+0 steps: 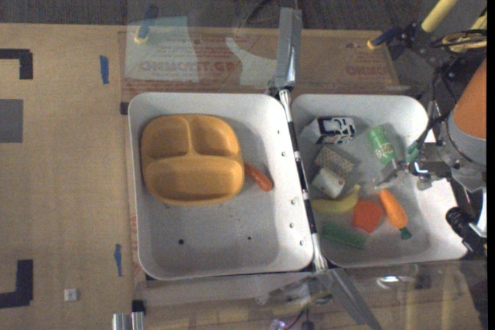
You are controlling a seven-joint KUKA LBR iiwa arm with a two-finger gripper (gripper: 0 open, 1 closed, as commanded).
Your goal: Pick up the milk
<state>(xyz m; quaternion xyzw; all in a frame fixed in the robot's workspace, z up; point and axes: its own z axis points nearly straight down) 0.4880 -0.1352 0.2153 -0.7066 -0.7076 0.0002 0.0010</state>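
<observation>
Cardboard-topped bench, right bin (433,247), end effector (394,172) low beside green can (381,143), grip unclear, milk (336,129) apart

Robot lab — taped bench (62,189), bins (224,243)

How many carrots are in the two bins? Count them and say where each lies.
2. One carrot lies in the right bin, near its right side beside the red pepper. The other carrot lies in the left bin, against the yellow tray's right edge. Others could be hidden.

two bins (209,263), one tray (191,157), two carrots (258,178)
</observation>
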